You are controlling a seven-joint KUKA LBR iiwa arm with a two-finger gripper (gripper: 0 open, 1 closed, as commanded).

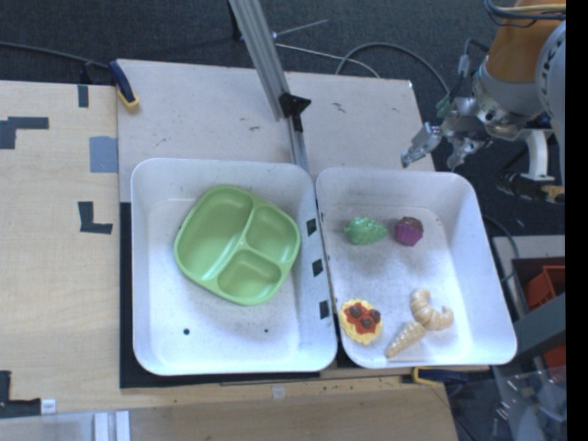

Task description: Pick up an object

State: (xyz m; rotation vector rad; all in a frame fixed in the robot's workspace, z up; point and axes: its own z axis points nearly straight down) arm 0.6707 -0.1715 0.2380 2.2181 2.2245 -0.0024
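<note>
In the camera view the gripper [439, 151] is hanging with its fingers apart above the right bin's [478, 209] back rim, holding nothing, well apart from the 4 toys inside, so it is risking clipping that rim or closing on air.

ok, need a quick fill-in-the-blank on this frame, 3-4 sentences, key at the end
1. The green divided plate lies in the ____ bin.
2. The purple toy sits beside the green leafy toy in the ____ bin.
3. The gripper hangs outside the bins, past the right bin's ____ corner.
4. The small tart has ____ berries on top.

Missing words: left; right; far right; dark red
</note>
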